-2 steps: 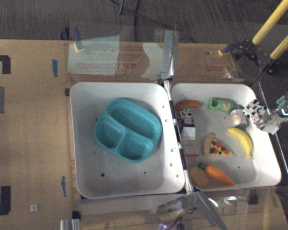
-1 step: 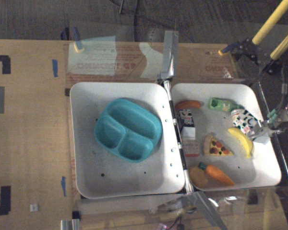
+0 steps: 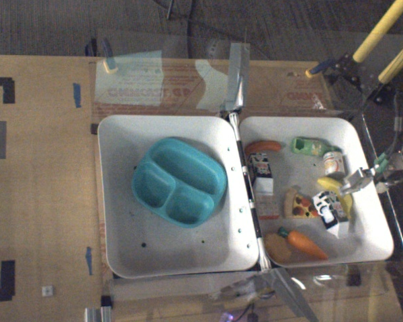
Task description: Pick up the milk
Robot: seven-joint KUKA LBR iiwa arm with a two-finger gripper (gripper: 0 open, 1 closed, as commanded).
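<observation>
A black-and-white patterned milk carton (image 3: 260, 172) lies along the left wall of the right bin (image 3: 369, 237). A second small carton (image 3: 328, 209), white with black and blue markings, lies toward the bin's right side, touching a banana (image 3: 334, 186). My gripper (image 3: 354, 182) hangs over the right bin's right part, just above and to the right of that second carton and close to the banana. Nothing shows as held in it. The arm behind it runs off toward the right edge.
The right bin also holds a sausage (image 3: 262, 146), a green bottle (image 3: 309, 145), a small can (image 3: 333, 162), a pizza slice (image 3: 299, 205), a carrot (image 3: 306, 244) and a brown roll (image 3: 278, 247). A teal divided plate (image 3: 180, 180) sits in the left bin (image 3: 121, 247).
</observation>
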